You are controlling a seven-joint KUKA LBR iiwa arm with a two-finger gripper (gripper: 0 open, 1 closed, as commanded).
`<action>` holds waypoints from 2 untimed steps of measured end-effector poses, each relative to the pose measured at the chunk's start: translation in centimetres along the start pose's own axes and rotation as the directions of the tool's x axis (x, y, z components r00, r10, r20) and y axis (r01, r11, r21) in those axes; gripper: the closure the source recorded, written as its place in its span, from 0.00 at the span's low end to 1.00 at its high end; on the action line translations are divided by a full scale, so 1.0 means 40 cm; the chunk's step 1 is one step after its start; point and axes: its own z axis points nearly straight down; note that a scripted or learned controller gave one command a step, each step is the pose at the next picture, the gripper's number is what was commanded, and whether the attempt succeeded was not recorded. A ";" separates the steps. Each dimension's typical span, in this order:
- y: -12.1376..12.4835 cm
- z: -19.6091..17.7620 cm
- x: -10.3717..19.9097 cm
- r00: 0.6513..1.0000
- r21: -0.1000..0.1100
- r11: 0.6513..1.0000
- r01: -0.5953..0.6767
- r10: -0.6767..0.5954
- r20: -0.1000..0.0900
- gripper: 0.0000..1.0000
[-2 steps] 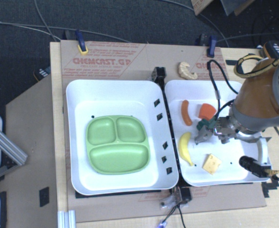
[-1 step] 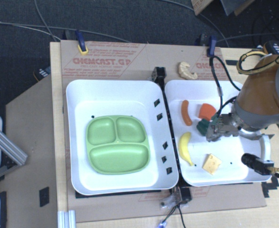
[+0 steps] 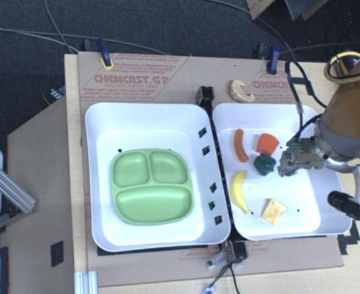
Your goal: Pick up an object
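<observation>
Hovering low in the right white bin, the end effector sits just beside a dark green chunky toy and an orange-red block, seemingly lined up for them; I cannot tell its opening. A yellow banana and orange carrot lie nearby.

Robotics lab, plywood bench clamped at its edge (blue clamps), loose cables, dark carpet floor
</observation>
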 end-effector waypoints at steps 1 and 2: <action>0.010 -0.160 -0.007 1.000 -0.004 1.000 0.002 -0.002 0.001 1.00; 0.012 -0.162 -0.007 1.000 0.002 1.000 0.002 -0.002 -0.001 1.00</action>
